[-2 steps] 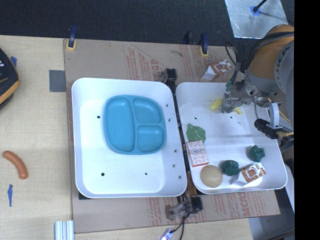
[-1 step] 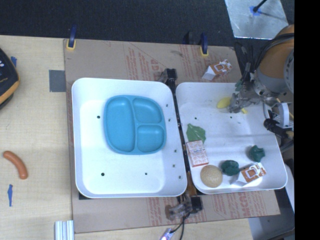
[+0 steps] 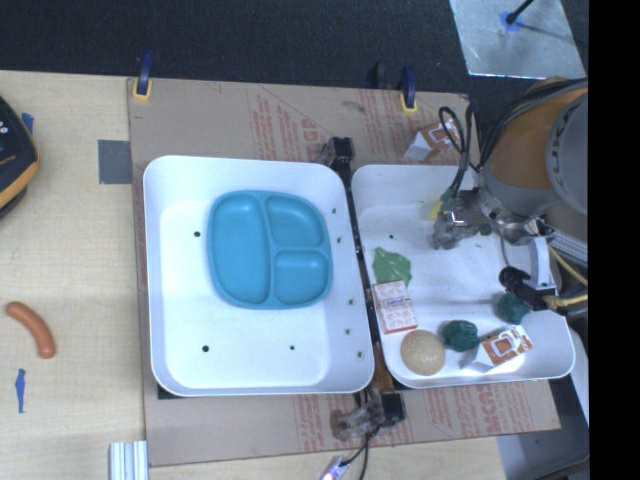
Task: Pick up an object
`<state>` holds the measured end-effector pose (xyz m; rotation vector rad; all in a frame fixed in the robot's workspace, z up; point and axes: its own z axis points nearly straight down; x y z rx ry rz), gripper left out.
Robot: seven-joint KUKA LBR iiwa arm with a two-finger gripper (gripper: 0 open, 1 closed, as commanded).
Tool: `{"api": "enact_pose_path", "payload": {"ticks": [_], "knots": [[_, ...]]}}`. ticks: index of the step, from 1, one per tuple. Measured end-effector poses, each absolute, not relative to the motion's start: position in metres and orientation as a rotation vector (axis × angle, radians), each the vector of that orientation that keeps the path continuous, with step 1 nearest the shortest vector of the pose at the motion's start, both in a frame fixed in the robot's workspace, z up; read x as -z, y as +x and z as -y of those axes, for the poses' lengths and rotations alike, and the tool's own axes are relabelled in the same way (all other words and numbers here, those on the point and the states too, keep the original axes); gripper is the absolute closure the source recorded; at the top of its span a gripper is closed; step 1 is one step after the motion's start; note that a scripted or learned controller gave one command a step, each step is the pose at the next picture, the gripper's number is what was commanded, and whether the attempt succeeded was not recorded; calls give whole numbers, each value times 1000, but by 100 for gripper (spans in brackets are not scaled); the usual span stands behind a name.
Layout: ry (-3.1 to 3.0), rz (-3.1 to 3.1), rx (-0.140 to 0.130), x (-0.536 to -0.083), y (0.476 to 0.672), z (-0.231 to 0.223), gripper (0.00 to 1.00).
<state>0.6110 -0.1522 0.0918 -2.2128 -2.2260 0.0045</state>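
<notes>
The gripper (image 3: 452, 230) hovers at the right bin's (image 3: 400, 183) twelve o'clock; I cannot tell its state. Next: descend toward the green scrap (image 3: 391, 265) at seven o'clock.

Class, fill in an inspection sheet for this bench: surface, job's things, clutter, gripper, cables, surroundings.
Surface: brown cardboard sheet bearing two white bins.
Job's things: right bin holds green crumpled piece, red-and-white packet, tan ball, dark green lump; left bin holds blue divided plate.
Clutter: orange sausage-shaped toy on the bench.
Gripper: gripper over right bin, holding nothing visible.
Cables: black cables by the arm.
Surroundings: dark floor.
</notes>
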Motion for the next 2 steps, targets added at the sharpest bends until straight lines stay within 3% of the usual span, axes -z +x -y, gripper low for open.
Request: {"api": "enact_pose_path", "payload": {"ticks": [1,2], "knots": [[-2212,2228,0,-193,617,14,0],[-2218,2222,-5,-202,573,88,0]]}}
